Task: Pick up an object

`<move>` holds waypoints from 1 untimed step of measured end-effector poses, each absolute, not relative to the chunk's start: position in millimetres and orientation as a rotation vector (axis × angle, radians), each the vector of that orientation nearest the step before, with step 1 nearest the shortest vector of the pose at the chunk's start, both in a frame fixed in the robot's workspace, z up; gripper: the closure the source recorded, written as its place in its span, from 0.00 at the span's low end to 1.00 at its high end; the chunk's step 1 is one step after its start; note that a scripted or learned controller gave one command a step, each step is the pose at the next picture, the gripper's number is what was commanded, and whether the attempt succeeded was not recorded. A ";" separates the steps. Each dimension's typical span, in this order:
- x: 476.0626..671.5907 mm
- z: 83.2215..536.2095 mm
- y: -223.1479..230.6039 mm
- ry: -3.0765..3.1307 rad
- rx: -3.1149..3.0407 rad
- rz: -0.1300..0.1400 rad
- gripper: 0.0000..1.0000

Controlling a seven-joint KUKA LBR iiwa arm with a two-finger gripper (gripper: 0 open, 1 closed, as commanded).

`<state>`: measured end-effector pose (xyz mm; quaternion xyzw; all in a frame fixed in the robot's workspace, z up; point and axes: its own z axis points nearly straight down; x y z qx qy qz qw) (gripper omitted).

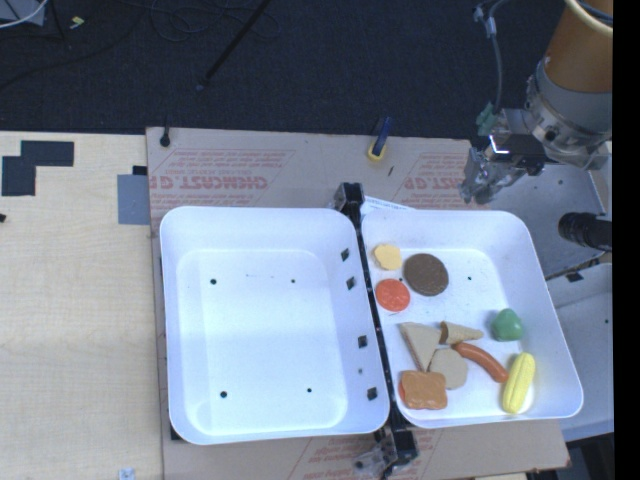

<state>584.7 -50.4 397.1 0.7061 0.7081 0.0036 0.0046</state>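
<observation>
The right bin (pixel 540 258) holds all the candidates, a cluster of toy food. Taking that bin as a clock face: a brown disc (pixel 426 274) sits near 11, w/ a small yellow piece (pixel 387 257) just beside it at 10 and a red tomato slice (pixel 393 295) at 9. Near centre lie tan bread wedges (pixel 432 346); a toast slice (pixel 423 390) is at 7, a sausage (pixel 481 359) at 5, a corn cob (pixel 518 382) at 4, and a green piece (pixel 507 324) at 3, apart from the rest. The left bin (pixel 180 268) lies alongside.

The gripper (pixel 482 180) hangs above the bench beyond the right bin's 12–1 o'clock rim, holding nothing; we cannot tell whether the claw is open or closed.

We judge the pick has not begun. To do it well, we'd choose an isolated item, e.g. the green piece or brown disc, centre over it, descend straight, and avoid the crowded bread cluster where neighbours touch.
</observation>
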 end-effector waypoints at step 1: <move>575.1 227.7 -7.2 2.237 2.230 -0.023 1.00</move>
